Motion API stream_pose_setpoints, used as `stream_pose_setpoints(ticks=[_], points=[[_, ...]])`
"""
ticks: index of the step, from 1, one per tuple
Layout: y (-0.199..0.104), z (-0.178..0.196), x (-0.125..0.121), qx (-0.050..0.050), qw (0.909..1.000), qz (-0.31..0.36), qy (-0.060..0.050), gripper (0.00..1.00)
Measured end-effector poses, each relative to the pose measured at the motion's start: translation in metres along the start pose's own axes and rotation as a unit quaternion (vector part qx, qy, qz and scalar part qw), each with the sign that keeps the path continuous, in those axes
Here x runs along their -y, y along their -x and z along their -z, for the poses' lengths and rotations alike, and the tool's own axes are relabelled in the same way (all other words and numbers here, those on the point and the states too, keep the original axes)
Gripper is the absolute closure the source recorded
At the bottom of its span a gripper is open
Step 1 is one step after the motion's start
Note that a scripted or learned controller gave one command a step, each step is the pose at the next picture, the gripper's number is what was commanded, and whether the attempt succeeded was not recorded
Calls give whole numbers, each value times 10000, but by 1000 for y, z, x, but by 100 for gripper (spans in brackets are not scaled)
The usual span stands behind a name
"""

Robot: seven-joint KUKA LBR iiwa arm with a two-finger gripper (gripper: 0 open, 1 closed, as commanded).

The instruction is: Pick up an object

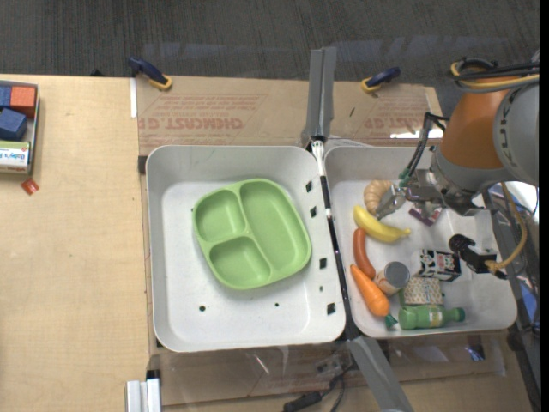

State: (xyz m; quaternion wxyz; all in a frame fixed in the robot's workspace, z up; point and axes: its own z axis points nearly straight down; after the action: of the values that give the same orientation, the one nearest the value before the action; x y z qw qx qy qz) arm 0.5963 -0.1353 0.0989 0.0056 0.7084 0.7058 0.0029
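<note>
Gripper (401, 197) hovers beside banana (381, 226), seemingly touching nothing, carrot (370, 291) below.

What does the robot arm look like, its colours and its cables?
The arm is grey with a broad orange band above the wrist. Yellow and black cables loop over its top and run down its side. The pincer is a small metallic part with dark pieces at its end.

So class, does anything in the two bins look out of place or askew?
Mildly. The green bottle lies on its side in the right bin, and the green divided plate sits turned at an angle in the left bin. Nothing looks spilled or damaged.
</note>
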Motion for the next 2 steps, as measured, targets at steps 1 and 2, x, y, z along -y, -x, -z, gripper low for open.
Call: stream_pose_setpoints(ticks=[1,2], points=[[-31,0,-37,-2,10000,21,11,0],[-30,7,-36,-3,10000,1,-12,100]])
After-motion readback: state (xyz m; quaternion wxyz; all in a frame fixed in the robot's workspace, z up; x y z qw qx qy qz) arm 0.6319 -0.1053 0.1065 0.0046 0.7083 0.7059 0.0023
